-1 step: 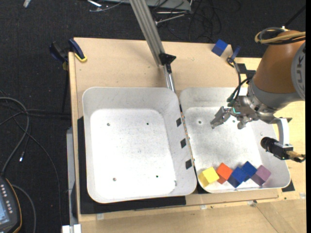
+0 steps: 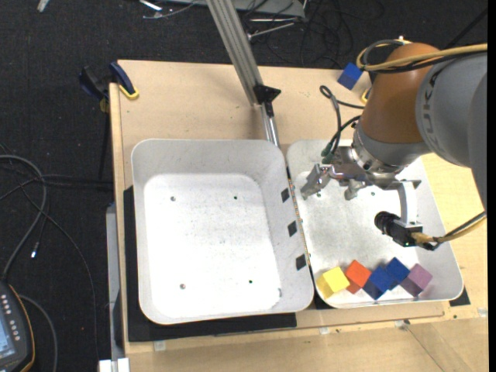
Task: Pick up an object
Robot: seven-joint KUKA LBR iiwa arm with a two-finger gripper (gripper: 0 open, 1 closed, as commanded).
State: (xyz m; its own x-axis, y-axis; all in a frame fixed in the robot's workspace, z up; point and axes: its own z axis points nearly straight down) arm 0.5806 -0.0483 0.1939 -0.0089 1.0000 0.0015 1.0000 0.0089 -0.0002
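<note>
**Inspector:** While the arm point(image 2: 422, 91) hangs over the right bin point(image 2: 434, 208), note its position: the gripper point(image 2: 332, 180) sits above the bin's upper left part, close to the wall shared with the left bin point(image 2: 209, 231).

**Assistant:** And the claw itself?

**Inspector:** Two grey fingers point(image 2: 314, 182) show below the wrist, set apart, with bare bin floor between them. I record them as spread and carrying nothing.

**Assistant:** Where are the candidates for picking?

**Inspector:** Clustered along the near edge of the right bin: a yellow block point(image 2: 333, 280), an orange block point(image 2: 357, 274), a blue block point(image 2: 386, 277) and a purple block point(image 2: 418, 278), each touching or just beside its neighbour. All lie well apart from the gripper.

**Assistant:** Which step, then?

**Inspector:** My judgement: approach, with no grasp begun. The next move calls for travel toward the near edge, then a descent over one block. The yellow one, at the row's open end, looks the easiest, though the bin wall is near. Tight packing is the risk; fingers may land on a neighbour instead of straddling the target.
</note>
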